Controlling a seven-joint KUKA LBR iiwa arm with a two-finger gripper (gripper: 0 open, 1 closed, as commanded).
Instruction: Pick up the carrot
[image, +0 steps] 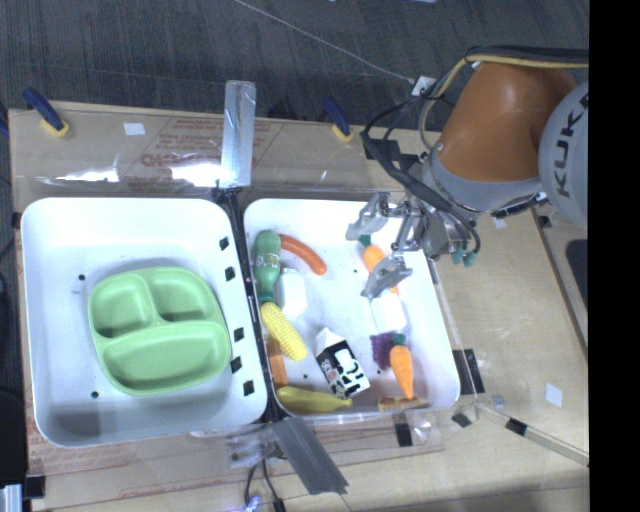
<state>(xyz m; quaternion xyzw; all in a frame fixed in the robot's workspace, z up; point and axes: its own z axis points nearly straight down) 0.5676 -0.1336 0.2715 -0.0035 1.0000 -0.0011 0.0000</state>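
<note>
Carrot (401, 368) upright, tip toward bin's near wall

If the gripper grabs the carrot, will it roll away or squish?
The carrot looks like a hard toy, so it probably won't squish. Its round, tapering body could roll or slip sideways. It lies close to the bin's wall beside a purple piece, leaving the gripper little room.

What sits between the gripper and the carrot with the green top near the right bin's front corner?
In the camera view, a small white block and a purple piece lie between the gripper and that carrot.
</note>
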